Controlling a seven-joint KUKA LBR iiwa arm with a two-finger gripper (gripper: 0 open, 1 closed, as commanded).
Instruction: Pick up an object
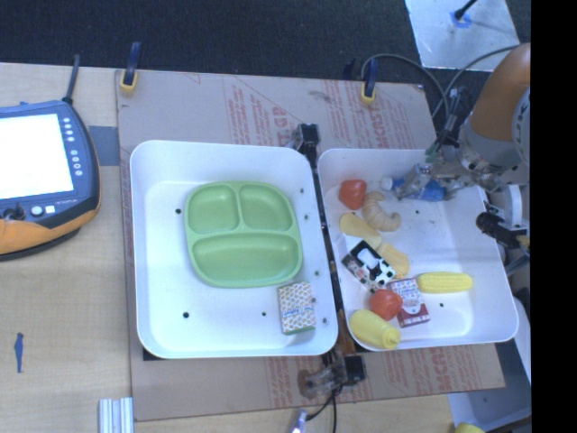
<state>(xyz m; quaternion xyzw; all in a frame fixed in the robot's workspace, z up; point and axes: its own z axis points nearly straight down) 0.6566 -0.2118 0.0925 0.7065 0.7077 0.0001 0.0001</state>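
Observation:
My gripper [422, 184] is low over the far part of the right bin [469, 233], reaching in from the right. A small blue thing [436, 191] shows right at its tip; whether it is held is unclear. Left of the gripper lie a red tomato [352, 191] and a tan croissant-like piece [380, 211]. Further forward are a yellow banana [361, 228], a black-and-white cow toy [371, 265], a yellow corn cob [444, 282], a red fruit [385, 303], a red-and-white small box [411, 303] and a yellow lemon [373, 329].
The left bin [158, 242] holds a green divided plate [242, 234] and a small patterned box [297, 308]. A tablet pendant [41, 170] lies on the bench at far left. Cables [406, 66] run behind the right bin.

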